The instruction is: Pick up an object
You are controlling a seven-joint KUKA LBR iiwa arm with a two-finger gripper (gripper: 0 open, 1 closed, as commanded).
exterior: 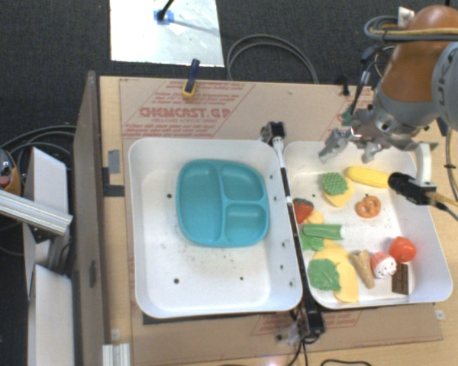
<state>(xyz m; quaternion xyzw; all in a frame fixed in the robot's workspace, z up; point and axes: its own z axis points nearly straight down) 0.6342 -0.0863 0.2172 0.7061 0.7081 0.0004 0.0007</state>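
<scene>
**Gripper poised over the far edge of the toy-food bin, holding nothing**

The left bin (160, 280) carries a teal divided plate (221, 203), lying flat near its middle. A dark divider strip (288, 212) runs between the two bins.

The right bin (435, 280) holds the toy food. Against the divider sits a red strawberry (302, 210), and just near of it lie green bean pods (320, 233). Nearer still, a green leafy piece (323, 274) rests on a yellow slice (346, 278). Farther back, a green studded piece on a yellow base (336, 188) lies beside a yellow corn cob (369, 177). To the right of these sit an orange pretzel (368, 206), a tan cone (362, 267), a red-and-white piece (383, 264), a red tomato (402, 248) and a brown chocolate bar (400, 279).

The gripper (353, 146) hangs above the far edge of the right bin, its two fingers (332, 144) spread apart with nothing between them. The right finger tip stands just far of the corn cob; whether it touches cannot be told. The grey arm with its orange band (416, 59) reaches in from the right.
</scene>
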